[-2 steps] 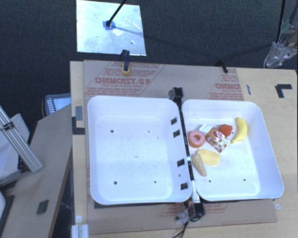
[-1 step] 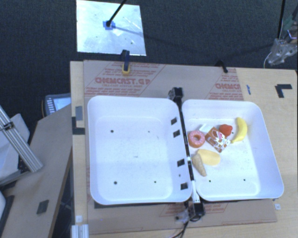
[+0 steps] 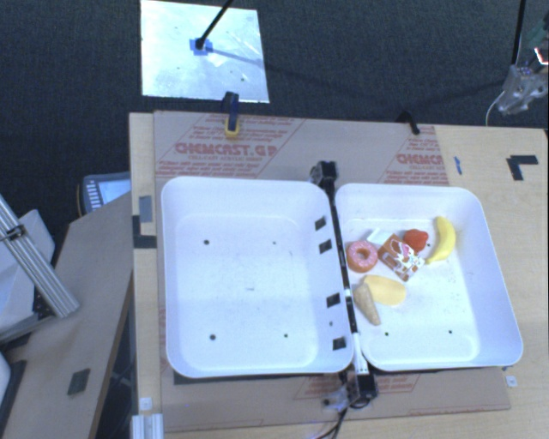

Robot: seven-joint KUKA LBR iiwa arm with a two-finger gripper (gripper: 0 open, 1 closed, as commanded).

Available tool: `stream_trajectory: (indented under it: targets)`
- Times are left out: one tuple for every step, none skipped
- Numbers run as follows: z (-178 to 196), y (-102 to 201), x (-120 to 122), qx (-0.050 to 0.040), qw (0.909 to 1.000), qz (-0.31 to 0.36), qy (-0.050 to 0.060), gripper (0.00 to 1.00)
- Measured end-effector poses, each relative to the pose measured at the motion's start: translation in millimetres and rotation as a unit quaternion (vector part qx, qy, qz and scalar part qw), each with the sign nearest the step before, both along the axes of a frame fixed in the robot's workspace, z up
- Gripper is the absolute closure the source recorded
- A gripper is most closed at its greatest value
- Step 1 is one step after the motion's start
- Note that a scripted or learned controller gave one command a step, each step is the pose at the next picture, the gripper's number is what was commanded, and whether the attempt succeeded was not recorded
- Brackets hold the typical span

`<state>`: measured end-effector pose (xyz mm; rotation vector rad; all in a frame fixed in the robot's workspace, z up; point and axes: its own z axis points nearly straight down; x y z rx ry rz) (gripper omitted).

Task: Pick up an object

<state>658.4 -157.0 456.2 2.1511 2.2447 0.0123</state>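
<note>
Nothing picked yet; I cannot tell my end effector's state, and next must reach the banana [image 3: 443,238].

At the upper right edge we see the arm's end [image 3: 523,86], a pale grey, metallic-looking piece with a lumpy outline. A thin dark cable [image 3: 520,26] rises from it, a light wire [image 3: 492,107] curves down its left side, and a small red-and-white mark [image 3: 540,56] sits just above. It is too small for us to tell finer detail.
</note>
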Motion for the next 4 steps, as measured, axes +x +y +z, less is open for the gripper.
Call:
stream_trajectory:
  targets:
    - [11, 0, 1, -0.0011, 1.0000, 0.002, -0.002, 1.00]
    - [23, 1, 1, -0.0023, 1.0000, 0.004, -0.004, 1.00]
    - [34, 1, 2, -0.0035, 1.0000, 0.007, -0.005, 1.00]
    - [46, 1, 2, -0.0048, 0.9999, 0.009, -0.007, 1.00]
